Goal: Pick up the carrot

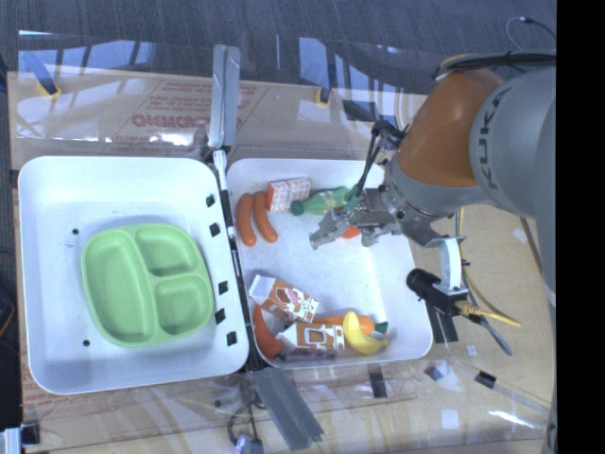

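Two cartons (301, 318) crowd right bin's near end, banana (362, 334) beside them; carrot (333, 323), as I judge it, lies wedged between, orange body partly hidden. Mid-bin, my pincer (342, 228) hovers with fingers apart, gripping nothing, well apart from carrot. Farther back: two sausages (255, 218), small carton (288, 194), green vegetable (321, 200). Risk: tight clutter, so fingers may catch carton or banana instead.
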